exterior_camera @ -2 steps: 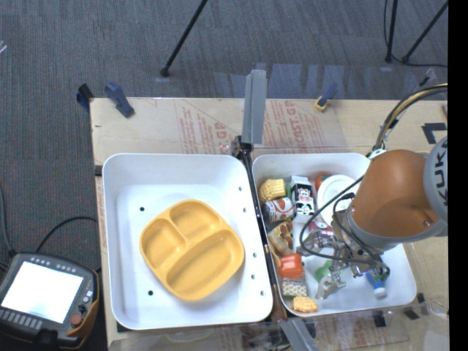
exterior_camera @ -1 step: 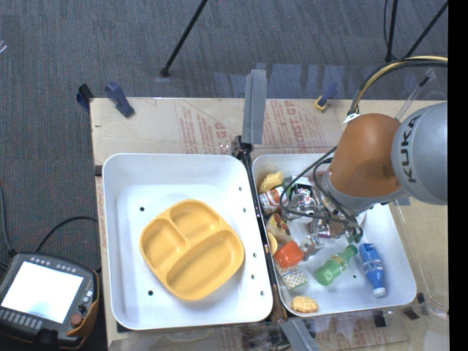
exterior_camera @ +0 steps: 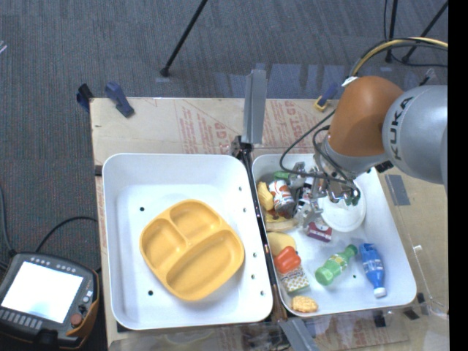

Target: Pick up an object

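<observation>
My gripper point(exterior_camera: 308, 198) hangs low over the upper middle of the right bin point(exterior_camera: 398, 247), beneath the orange wrist band. It sits among a cluster of items: a red and white can point(exterior_camera: 281, 194) just to its left, a white bowl point(exterior_camera: 345, 216) to its right and a small red box point(exterior_camera: 319, 232) below it. Whether anything is between its tips is hidden by the wrist hardware. Lower in the bin lie a green bottle point(exterior_camera: 335, 265), a blue bottle point(exterior_camera: 372, 268) and a red-orange pepper point(exterior_camera: 287, 258).
The left bin point(exterior_camera: 124, 189) holds a yellow divided plate point(exterior_camera: 191, 248). A yellow fruit point(exterior_camera: 265, 196) lies against the right bin's left wall, with a cracker point(exterior_camera: 295, 280) and a cookie point(exterior_camera: 304, 304) near its front corner. A pendant point(exterior_camera: 44, 295) sits at bottom left.
</observation>
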Available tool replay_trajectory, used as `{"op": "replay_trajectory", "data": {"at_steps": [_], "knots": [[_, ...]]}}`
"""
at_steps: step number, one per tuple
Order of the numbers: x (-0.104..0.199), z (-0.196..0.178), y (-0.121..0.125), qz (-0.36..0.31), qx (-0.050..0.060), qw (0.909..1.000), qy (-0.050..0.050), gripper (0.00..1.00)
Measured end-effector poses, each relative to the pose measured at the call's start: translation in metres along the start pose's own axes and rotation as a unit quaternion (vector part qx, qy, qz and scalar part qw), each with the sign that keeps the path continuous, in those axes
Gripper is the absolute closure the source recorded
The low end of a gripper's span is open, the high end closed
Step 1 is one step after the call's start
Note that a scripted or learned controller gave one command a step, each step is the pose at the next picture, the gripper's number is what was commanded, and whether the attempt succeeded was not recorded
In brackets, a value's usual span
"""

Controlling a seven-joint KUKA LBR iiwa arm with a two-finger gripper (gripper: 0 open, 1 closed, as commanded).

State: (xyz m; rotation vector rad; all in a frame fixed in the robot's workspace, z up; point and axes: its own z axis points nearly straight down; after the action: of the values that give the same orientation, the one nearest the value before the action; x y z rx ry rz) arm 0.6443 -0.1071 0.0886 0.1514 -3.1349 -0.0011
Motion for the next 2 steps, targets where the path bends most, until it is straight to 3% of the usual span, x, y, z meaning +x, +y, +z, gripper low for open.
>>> {"op": "replay_trajectory", "data": {"at_steps": [1, 2], "knots": [[0.070, 0.001, 0.023, 0.030, 0.000, 0.9995, -0.002, 0.00], [0.155, 0.001, -0.002, 0.019, 0.000, 0.9998, -0.003, 0.00]]}}
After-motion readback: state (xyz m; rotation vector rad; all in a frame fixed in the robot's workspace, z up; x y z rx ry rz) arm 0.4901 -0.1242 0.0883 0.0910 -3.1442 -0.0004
